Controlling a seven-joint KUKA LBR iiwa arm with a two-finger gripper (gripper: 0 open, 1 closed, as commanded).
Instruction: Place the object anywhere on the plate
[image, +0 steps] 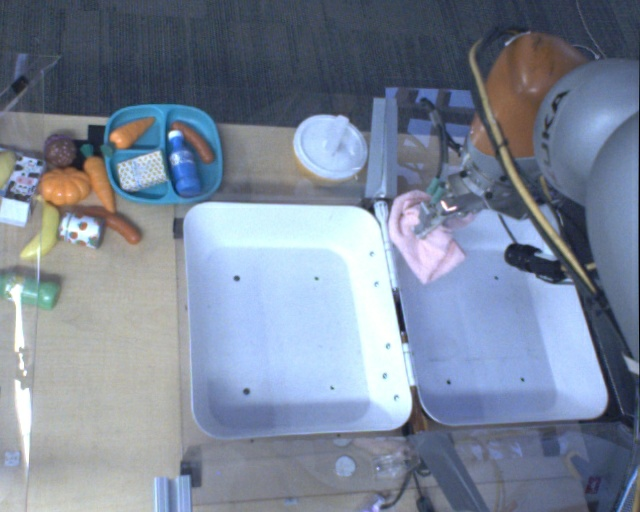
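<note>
Look to the far left corner of the right-hand shallow white bin (520, 350): there the soft pink cloth (425, 245) lies crumpled, one edge against the bin's left wall. The two-finger gripper (440, 212) sits right on top of the cloth's far end, and you can see pink fabric bunched up between the fingers, so they are clamped on the cloth. The grey arm with its orange band (530, 75) reaches in from the right, cables trailing along it.

The left-hand white bin (290, 320) lies just beside the right one. The blue divided plate (165, 155) stands well apart from the cloth, on the wooden bench (90, 380) beyond the left bin's far left corner, and it carries toy food. A round white lidded container (330, 147) stands on the bench between plate and arm. More toy food pieces (75, 205) lie scattered to the left of the plate.
</note>
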